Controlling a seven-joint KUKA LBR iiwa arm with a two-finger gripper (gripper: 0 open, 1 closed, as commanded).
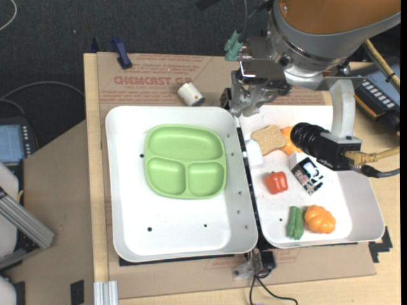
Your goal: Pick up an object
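The right bin [362, 215] holds a slice of toast [269, 140], a red pepper [275, 182], a small black-and-white box [307, 173], a green bean pod [294, 222] and an orange pepper [319, 218]. A bit of orange food [288, 140] peeks out behind the toast. My gripper [247, 99] hangs over the far left corner of the right bin, up and left of the toast, with nothing seen in it. The grey and orange arm covers the top right of the view.
In the left bin [127, 221] lies a green divided plate [186, 161]. A black cylinder on a white bracket [321, 145] juts over the right bin's far side. A small white roll [190, 93] and a blue clip [121, 53] lie on the cardboard behind the bins.
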